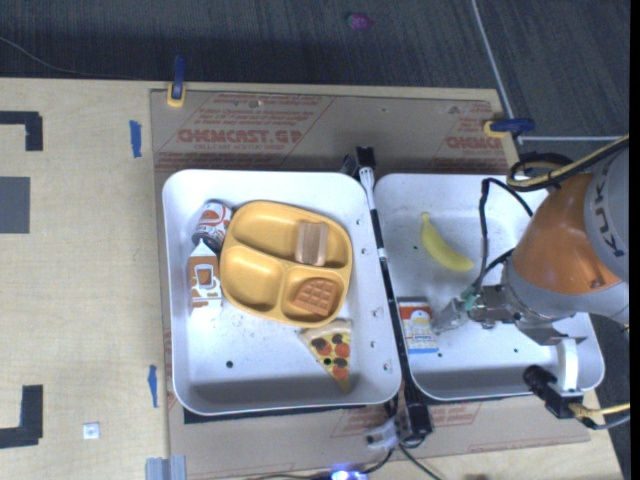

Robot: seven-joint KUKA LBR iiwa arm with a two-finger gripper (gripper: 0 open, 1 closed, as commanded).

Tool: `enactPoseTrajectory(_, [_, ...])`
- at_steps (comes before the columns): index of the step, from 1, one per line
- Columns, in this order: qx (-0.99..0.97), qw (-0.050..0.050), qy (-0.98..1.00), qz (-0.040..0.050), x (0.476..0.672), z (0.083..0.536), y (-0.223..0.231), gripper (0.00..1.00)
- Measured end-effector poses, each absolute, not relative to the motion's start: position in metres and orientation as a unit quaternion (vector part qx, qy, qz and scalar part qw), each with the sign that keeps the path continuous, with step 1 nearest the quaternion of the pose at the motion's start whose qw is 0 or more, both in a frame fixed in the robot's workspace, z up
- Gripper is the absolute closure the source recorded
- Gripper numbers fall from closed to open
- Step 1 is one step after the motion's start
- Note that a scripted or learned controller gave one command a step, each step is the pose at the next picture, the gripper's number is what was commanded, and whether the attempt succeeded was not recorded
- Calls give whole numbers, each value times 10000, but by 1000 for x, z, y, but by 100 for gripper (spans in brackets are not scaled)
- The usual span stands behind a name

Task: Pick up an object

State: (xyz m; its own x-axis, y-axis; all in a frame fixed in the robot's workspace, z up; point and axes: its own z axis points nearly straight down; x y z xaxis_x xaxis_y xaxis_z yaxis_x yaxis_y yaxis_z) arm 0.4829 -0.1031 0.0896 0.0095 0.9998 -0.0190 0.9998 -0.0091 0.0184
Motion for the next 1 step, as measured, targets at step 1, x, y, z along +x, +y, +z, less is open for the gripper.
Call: enactPoseTrajectory(1, [7095,118,7047,10,483,90,-104,0])
